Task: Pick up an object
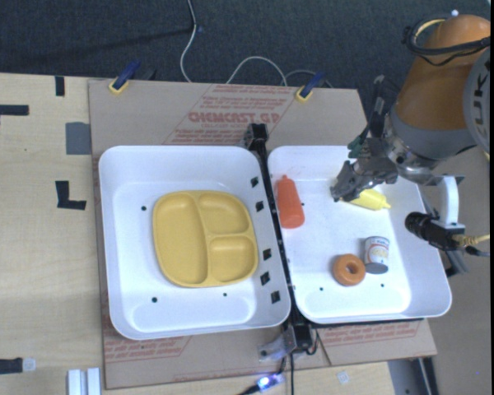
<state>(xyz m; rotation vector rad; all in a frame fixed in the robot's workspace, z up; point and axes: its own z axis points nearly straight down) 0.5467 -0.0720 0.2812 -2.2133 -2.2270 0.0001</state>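
Observation:
In the right bin (395, 303) lie an orange carrot-like piece (289, 202) near the left wall, a brown donut (348, 270), a small grey-blue can (376, 253) beside it, and a yellow object (370, 199) at the upper right. My gripper (347, 189) is low over the bin, right at the yellow object's left end, its dark fingers partly covering it. Whether anything sits between the fingers is hidden.
The left bin (123, 220) holds a yellow divided plate (204, 237). A black divider (267, 220) runs between the bins. The arm's orange band and grey body (440, 81) loom over the right bin's upper right corner. Cardboard (230, 113) lies under both bins.

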